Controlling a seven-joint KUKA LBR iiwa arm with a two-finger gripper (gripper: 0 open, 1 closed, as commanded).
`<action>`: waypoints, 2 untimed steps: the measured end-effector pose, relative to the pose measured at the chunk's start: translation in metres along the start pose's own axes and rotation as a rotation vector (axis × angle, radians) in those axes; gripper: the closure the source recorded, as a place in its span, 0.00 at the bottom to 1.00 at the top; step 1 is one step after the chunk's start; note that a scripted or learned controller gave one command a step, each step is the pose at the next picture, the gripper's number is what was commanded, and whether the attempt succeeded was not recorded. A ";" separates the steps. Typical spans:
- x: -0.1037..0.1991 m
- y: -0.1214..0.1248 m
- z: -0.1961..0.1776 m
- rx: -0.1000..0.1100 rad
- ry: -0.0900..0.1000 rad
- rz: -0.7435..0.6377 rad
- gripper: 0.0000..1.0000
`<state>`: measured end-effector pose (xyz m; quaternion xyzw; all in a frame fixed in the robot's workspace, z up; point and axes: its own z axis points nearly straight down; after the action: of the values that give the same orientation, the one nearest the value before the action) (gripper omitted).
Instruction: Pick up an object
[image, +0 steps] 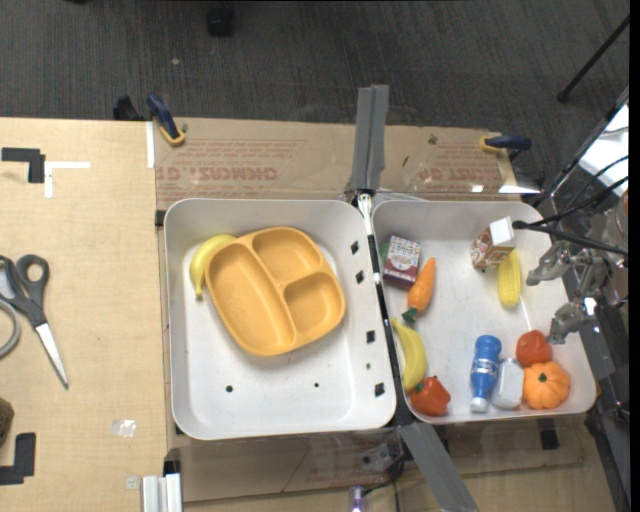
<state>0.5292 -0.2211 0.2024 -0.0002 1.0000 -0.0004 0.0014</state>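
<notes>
Camera view shows the gripper (560, 290) at the right bin's (455, 215) edge, finger state unclear, beside the corn (509, 279) lying lengthwise top-to-bottom.

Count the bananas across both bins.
2. One banana lies in the left bin, tucked against the yellow tray; another banana sits at the right bin's left wall. More may be hidden.

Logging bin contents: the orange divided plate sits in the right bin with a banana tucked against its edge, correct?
Not quite. The camera view shows the orange divided plate in the left bin, not the right one. The banana is indeed tucked against its edge.
</notes>
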 end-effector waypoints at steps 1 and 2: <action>0.002 0.000 0.110 0.000 -0.001 0.103 0.00; -0.055 0.078 0.109 0.000 -0.003 0.015 0.00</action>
<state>0.5842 -0.1432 0.0932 0.0072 1.0000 -0.0004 0.0028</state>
